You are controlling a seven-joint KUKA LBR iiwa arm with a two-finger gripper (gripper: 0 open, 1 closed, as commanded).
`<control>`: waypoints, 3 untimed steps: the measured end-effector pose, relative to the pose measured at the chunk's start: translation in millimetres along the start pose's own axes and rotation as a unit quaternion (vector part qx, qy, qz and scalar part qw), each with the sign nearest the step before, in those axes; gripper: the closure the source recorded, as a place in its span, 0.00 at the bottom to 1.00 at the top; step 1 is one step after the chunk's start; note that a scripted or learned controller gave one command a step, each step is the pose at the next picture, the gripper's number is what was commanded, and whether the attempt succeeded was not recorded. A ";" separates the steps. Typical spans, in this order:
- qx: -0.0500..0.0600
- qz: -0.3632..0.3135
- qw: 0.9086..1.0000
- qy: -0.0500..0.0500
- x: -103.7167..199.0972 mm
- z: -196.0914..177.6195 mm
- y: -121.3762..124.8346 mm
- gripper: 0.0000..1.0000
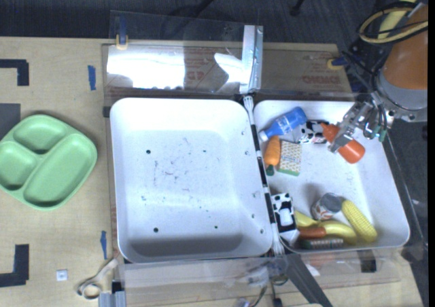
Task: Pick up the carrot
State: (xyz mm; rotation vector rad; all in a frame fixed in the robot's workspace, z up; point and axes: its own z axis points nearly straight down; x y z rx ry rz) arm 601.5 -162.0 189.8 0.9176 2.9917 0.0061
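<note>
The carrot (345, 146) is in the right bin (397, 197), near its far right corner, just under the gripper (360, 125). Its long axis runs on a slant: the thick, cut end points toward the bin's near right, the narrower end toward the far left, up under the jaws. The narrow end is partly covered by the gripper, so how far it tapers cannot be made out. Whether the carrot lies on the bin floor or hangs lifted is also unclear.

The jaws reach down from the grey wrist at the bin's far right edge — they crowd the carrot's narrow end, but I cannot tell whether they are apart or clamped on it.

Left of the carrot, along the bin's far edge, lie a blue bottle (285, 122) and a small black-and-white toy (312, 131), too blurred to name. Below the bottle, by the bin's left wall, sit an orange piece (272, 153) and a checked packet (291, 157), touching. At the near edge a corn cob (358, 221), a banana (326, 227), a red sausage-like thing (312, 233) and a grey lump (329, 205) huddle together — their edges overlap. A black-and-white block (283, 212) leans at the divider.

The left bin (129, 122) adjoins the right. A green divided plate (44, 161) rests at the table's left edge, slightly cut off.
</note>
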 end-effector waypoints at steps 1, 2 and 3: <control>0.002 0.019 1.000 0.003 -22.4 94.6 -27.3 1.00; 0.002 0.063 0.998 0.003 -11.8 102.4 -21.4 1.00; 0.002 -0.038 0.999 0.003 -5.4 14.9 -32.5 1.00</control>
